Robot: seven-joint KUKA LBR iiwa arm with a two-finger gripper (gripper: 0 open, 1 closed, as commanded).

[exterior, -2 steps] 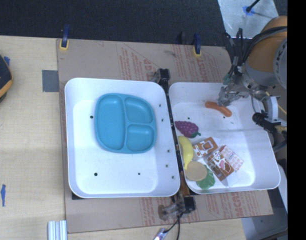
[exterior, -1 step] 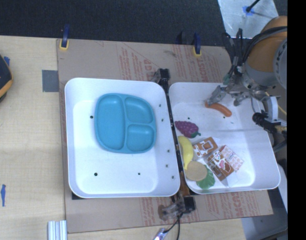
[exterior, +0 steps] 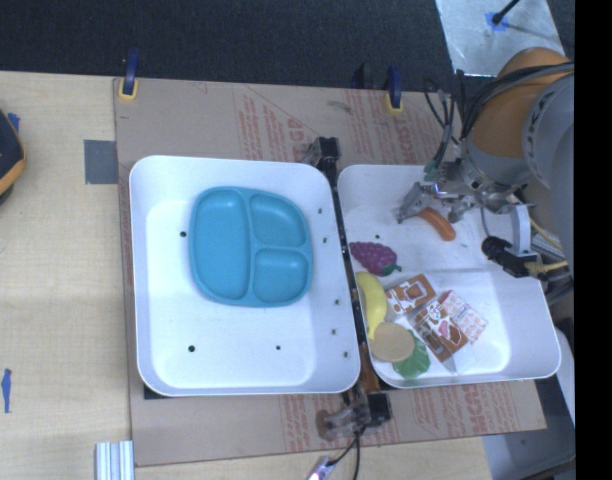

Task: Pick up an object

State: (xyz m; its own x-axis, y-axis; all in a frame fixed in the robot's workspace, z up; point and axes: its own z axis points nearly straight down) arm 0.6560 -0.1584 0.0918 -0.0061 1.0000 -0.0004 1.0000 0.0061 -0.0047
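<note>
Sausage (exterior: pixel 439 225) in right white bin (exterior: pixel 526 358), cardboard-covered bench (exterior: pixel 236 118).

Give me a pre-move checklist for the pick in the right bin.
1. Gripper over the right white bin: ok.
2. Target near the gripper: small orange sausage-shaped toy lies just beside it: ok.
3. Toy between the fingers: not ok, it lies apart.
4. Finger opening: cannot tell.
5. Purple grape-bunch toy and yellow banana toy away from the gripper: ok.
6. Blue divided plastic plate sits in the left white bin: ok.
</note>
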